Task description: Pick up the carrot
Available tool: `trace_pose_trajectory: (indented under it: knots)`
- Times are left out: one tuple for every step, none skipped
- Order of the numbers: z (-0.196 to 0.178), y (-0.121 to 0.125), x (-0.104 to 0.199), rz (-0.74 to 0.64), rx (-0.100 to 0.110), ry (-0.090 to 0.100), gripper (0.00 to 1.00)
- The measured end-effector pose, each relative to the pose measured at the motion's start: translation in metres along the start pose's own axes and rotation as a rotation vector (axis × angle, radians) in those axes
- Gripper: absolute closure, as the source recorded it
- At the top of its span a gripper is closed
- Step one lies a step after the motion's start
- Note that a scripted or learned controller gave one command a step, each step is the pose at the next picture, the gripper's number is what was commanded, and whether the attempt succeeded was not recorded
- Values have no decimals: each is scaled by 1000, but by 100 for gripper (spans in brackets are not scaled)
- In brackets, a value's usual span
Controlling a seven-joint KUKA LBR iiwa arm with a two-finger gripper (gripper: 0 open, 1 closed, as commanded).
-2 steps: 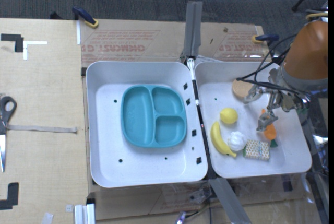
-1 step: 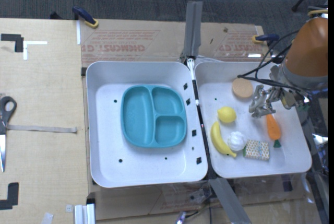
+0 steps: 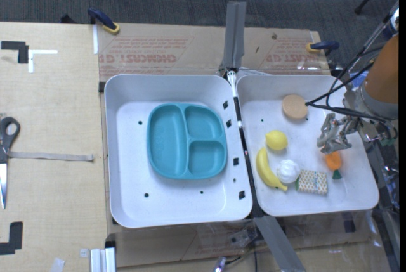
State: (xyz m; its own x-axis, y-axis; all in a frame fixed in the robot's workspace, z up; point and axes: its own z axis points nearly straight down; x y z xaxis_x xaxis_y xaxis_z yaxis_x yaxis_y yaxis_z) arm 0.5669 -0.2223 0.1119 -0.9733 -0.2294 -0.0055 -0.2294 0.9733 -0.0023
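The carrot (image 3: pixel 334 161) is a small orange piece with a green end, in the right bin (image 3: pixel 361 198) near its right wall. My gripper (image 3: pixel 329 145) hangs directly over the carrot's upper end, and its metal tip meets or overlaps the orange top. Whether the carrot is gripped or still rests on the bin floor cannot be made out. The arm comes in from the right edge, with cables trailing across the bin's upper right.
The right bin also holds a tan round disc (image 3: pixel 295 107), a lemon (image 3: pixel 276 140), a banana (image 3: pixel 269 169), a white ball (image 3: pixel 288 169) and a small patterned box (image 3: pixel 313 182). A teal divided plate (image 3: pixel 188 141) lies in the left bin (image 3: pixel 120 156). Scissors (image 3: pixel 6 144) lie on the bench at far left.
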Motion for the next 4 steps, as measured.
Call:
trace_pose_trajectory:
  knots:
    - [-108,43,18,228,0,-1,100]
    - [-124,127,40,333,-1,3,100]
    - [-236,72,70,-36,1,-3,100]
    - [-161,116,54,34,-1,0,100]
